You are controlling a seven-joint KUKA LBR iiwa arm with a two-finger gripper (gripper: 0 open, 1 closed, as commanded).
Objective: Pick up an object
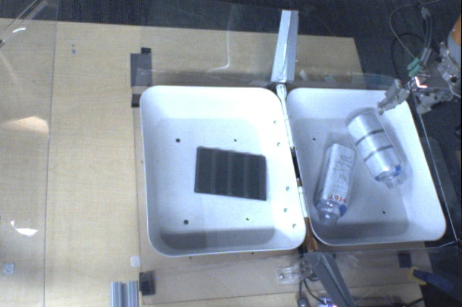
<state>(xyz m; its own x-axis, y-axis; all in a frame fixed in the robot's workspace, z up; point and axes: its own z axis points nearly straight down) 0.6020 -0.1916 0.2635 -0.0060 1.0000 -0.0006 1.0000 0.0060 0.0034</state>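
Two clear plastic bottles lie in the right bin point(426, 226). One bottle point(337, 181) has a white label with red print and points toward the bin's front. The other bottle point(375, 146) is wider and ribbed, and it lies at a slant in the back half of the bin. A black ribbed rectangular pad point(231, 173) lies flat in the middle of the left bin point(162, 118). My gripper point(404, 90) hovers at the right bin's back right corner, just above and to the right of the ribbed bottle, apart from it.
A metal divider post point(284, 45) stands behind the gap between the bins. Cables point(415, 31) hang near the arm at the right edge. Wooden bench surface point(72, 154) stretches to the left of the bins under a clear sheet.
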